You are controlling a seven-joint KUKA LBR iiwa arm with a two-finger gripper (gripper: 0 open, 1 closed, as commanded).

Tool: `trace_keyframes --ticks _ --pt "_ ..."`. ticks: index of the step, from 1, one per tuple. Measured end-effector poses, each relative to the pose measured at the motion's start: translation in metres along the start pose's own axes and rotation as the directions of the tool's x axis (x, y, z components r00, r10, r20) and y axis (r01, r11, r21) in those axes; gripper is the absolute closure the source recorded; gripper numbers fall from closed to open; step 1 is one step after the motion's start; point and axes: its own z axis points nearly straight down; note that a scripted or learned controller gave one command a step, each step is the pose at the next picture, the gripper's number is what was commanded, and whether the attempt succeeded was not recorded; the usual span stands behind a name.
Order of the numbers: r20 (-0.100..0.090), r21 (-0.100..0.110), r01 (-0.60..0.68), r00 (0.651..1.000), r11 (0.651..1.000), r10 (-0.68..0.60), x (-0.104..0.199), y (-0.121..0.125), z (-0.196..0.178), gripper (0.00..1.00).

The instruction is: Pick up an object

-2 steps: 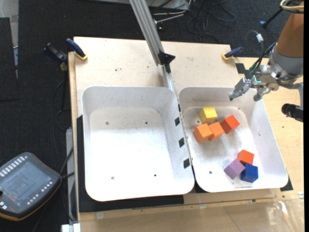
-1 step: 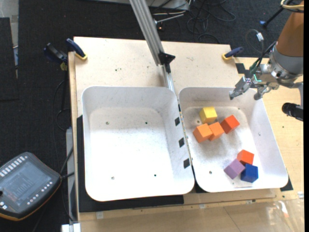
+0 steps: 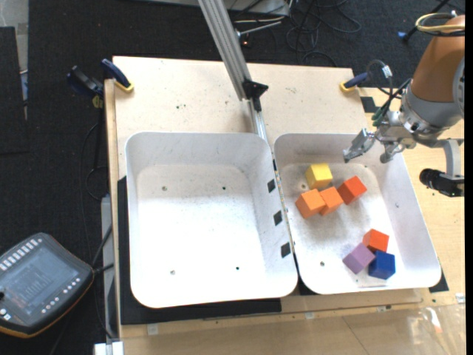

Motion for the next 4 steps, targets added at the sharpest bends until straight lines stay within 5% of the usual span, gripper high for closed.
trace_keyframes --ticks 2,3,4 --pt "0.002 -0.007 0.0 1.0 1.0 0.0 0.001 0.002 0.074 0.0" --pt "0.002 -0.008 0.001 1.0 1.0 -0.001 0.002 0.002 0.065 1.0" --pt "0.002 -0.01 -0.002 1.0 1.0 0.002 -0.002 -0.003 0.019 1.0"
